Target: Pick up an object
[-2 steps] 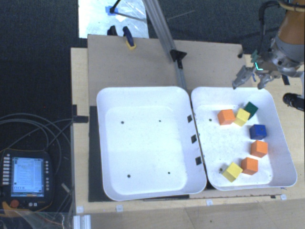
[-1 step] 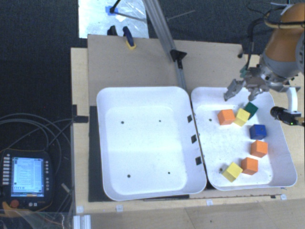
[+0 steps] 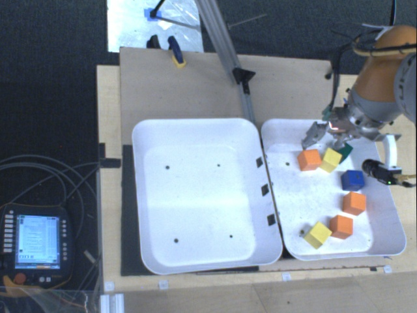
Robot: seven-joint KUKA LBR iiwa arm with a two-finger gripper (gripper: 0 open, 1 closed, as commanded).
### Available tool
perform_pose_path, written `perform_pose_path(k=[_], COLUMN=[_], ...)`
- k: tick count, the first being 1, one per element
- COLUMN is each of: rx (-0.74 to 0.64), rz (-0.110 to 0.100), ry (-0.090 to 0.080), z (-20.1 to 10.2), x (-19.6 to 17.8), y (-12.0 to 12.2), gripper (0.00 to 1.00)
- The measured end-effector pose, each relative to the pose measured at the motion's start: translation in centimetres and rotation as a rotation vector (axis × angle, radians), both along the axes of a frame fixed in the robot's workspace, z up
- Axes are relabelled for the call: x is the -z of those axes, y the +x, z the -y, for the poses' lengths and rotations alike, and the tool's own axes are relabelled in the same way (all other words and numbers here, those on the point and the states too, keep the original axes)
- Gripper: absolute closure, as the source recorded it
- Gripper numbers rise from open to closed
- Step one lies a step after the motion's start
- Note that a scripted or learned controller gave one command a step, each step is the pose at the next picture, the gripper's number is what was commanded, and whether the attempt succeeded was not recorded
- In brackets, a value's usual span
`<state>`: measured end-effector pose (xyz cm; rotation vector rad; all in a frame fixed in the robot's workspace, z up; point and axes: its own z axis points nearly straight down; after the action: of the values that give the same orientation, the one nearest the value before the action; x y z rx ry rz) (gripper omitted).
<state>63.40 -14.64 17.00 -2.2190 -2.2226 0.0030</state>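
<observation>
While the arm reaches in from the right, the scene is laid out thus:

Gripper: the gripper (image 3: 330, 134) is hung low over the far end of the right bin (image 3: 287, 130), its fingers spread apart, nothing seen between them.

Nearest targets: an orange cube (image 3: 309, 160) and a yellow cube (image 3: 331, 160) are lain touching, just below the fingers; a green block (image 3: 345, 151) is tucked beside them.

Other pieces: a blue cube (image 3: 352, 180), a second orange cube (image 3: 354, 203), a third orange cube (image 3: 341, 226) and a second yellow cube (image 3: 318, 234) are scattered nearer the front.

Left bin: the left bin (image 3: 195, 194) is probably kept for deposits.

Judgement: a descent seems prepared; crowding could spoil closure.
</observation>
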Motion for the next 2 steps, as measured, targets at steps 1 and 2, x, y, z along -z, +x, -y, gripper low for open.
perform_pose_path(k=[1, 2], rx=[-0.001, -0.003], rz=[0.001, 0.007], ry=[0.000, -0.001], z=[0.2, 0.3], x=[4.3, 2.8], y=[0.5, 0.6], gripper=[0.00, 1.00])
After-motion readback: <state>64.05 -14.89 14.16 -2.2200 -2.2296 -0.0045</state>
